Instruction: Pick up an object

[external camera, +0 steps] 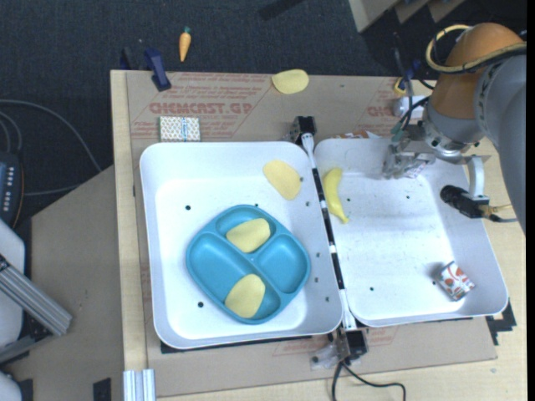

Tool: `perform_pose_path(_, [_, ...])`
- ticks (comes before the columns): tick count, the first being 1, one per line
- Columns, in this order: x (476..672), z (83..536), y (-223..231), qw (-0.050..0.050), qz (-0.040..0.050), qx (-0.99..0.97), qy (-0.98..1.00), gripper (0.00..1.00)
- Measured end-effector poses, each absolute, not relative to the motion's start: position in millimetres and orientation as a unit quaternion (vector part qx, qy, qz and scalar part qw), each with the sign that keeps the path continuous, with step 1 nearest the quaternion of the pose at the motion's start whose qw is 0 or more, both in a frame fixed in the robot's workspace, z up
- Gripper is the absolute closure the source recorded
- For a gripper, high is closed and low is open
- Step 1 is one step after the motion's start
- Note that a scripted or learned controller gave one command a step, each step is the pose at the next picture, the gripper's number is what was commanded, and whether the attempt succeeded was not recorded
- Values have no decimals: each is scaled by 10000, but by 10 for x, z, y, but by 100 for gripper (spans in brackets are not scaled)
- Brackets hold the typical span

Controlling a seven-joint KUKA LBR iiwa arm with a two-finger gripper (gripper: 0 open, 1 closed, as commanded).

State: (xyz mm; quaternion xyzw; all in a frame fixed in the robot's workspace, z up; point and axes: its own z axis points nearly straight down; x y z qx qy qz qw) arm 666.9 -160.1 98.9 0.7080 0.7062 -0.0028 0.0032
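My gripper (407,164) hangs low over the far edge of the right bin (418,299), with nothing visibly between it and the bin floor. A yellow banana (334,194) lies against that bin's left wall, well left of the gripper. A small red and white can (454,281) rests on its side near the bin's front right corner. In the left bin (167,224) sits a blue divided plate (284,261) with two yellow pieces (248,235) (245,295) in its compartments. Another yellow piece (282,179) lies at that bin's far right.
On the cardboard behind the bins lie a yellow oval piece (290,81), a patterned card (180,128) and a blue clip (155,68). A small toy carrot (185,44) lies on the dark floor beyond. A black clamp (304,129) sits where the bins meet.
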Motion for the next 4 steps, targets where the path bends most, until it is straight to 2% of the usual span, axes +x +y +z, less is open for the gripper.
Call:
perform_pose_path(1, [6658, 980, -1585, -12, -36, 7081, 7061, 0])
perform_pose_path(2, [6669, 1342, -2008, 1, 3, 7069, 7073, 0])
perform_pose_path(3, [6084, 839, -2115, -12, -4, 7071, 7072, 0])
perform_pose_path(4, [6096, 951, -2117, 9, 6, 7073, 7069, 100])
